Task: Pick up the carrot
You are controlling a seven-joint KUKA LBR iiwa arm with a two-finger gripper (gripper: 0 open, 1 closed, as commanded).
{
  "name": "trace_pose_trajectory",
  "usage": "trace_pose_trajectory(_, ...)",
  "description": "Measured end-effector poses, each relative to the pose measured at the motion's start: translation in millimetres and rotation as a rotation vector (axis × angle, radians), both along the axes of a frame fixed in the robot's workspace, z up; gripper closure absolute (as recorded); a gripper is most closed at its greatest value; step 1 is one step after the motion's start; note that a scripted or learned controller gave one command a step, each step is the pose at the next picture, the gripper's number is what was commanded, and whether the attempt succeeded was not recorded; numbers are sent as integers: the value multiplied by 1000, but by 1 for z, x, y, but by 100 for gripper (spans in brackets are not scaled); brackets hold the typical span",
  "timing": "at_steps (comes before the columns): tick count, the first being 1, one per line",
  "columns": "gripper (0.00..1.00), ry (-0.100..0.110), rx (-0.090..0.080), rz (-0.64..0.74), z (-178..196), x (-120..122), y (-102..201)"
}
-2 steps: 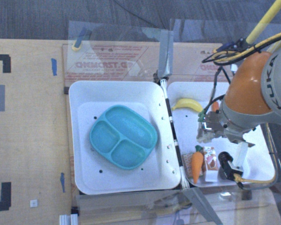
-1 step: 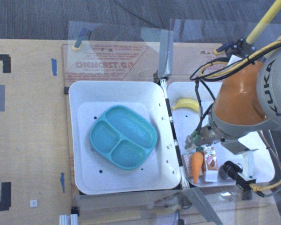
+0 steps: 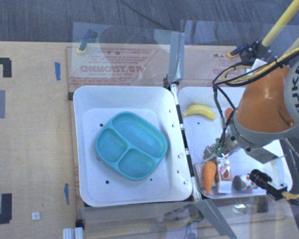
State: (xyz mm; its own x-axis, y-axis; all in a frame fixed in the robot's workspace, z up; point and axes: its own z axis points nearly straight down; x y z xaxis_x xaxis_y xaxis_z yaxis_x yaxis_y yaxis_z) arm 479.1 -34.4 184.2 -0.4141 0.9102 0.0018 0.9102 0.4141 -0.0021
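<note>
Two white bins on the counter, arm over the right one.

A blue divided plate (image 3: 131,145) is seen lying in the left bin (image 3: 84,103). In the right bin (image 3: 199,96) a banana (image 3: 200,111) is found near the far wall, and the carrot (image 3: 208,177) lies at the near left corner beside a small packet (image 3: 224,172). The gripper (image 3: 215,152) is placed just above the carrot; its opening cannot be made out.

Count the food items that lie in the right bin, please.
2 that I can name: a banana near the bin's far left corner, and a carrot near its front left corner, beside a small packet. The arm covers part of the bin, so more may be hidden.
</note>
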Motion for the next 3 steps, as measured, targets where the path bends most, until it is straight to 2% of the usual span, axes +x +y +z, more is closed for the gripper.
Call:
trace_pose_trajectory(1,0,-1,0,-1,0,0,-1)
trace_pose_trajectory(2,0,-1,0,152,0,0,-7)
trace_pose_trajectory(3,0,-24,-3,192,-82,7,-72)
